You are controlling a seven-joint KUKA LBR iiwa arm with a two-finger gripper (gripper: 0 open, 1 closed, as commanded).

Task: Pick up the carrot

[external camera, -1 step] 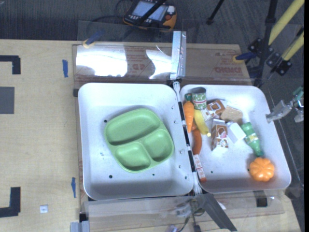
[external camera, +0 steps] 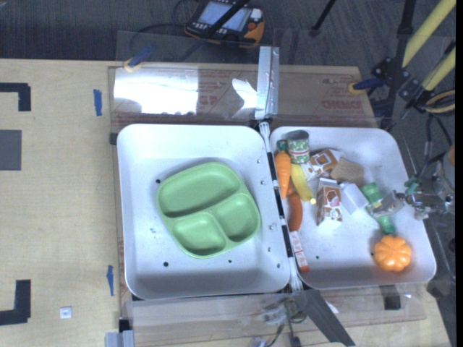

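Legibly, almost nothing reads: faint reddish print runs across the cardboard sheet [external camera: 239, 92] behind the bins, too washed out by glare to make out. The can [external camera: 298, 150] carries a green-and-white label and the small cartons [external camera: 327, 194] show red-brown printed panels, lettering too small to tell.

Landmark: the divider [external camera: 278, 194] between the two white bins. The carrot [external camera: 283, 173] lies in the right bin [external camera: 419, 266], just right of the divider, long axis running along it, next to a yellow banana-like piece [external camera: 301, 184], with the can just above. A second orange-red item [external camera: 295, 212] sits just below it, also against the divider. The left bin [external camera: 137, 194], left of the divider, holds a green sectioned plate [external camera: 208, 208].

The tool [external camera: 427, 197] sits at the right bin's far right edge, well apart from the carrot. Its opening cannot be told; nothing is visibly held. An orange pumpkin [external camera: 392, 253] lies below it.
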